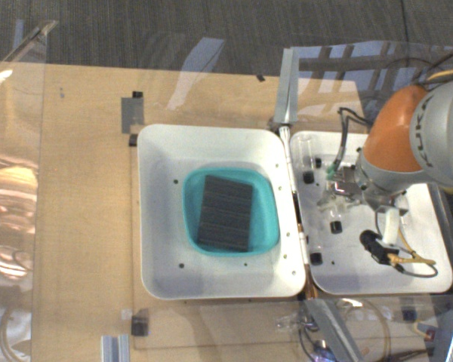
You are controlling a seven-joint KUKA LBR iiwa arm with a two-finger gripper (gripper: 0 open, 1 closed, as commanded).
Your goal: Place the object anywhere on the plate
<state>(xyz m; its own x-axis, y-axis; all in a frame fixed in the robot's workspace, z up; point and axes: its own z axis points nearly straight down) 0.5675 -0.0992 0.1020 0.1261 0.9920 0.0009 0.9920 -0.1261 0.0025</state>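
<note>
A dark grey ribbed rectangular block [226, 213] lies flat on the teal plate [267, 228], a little tilted and near the plate's middle. The plate sits in the middle of the left white bin [160, 202]. My gripper [338, 189] hangs over the left part of the right white bin [430, 228], below the grey arm with its orange band [392, 138]. It is well apart from the block and the plate, across the wall between the two bins. Nothing shows in its grasp.
A black cable with a yellowish end [385, 253] trails from the wrist over the right bin. Small black pegs [315, 258] dot that bin's floor. A metal post [285, 89] rises behind the bins' shared edge. Bare wooden bench [68, 202] lies to the left.
</note>
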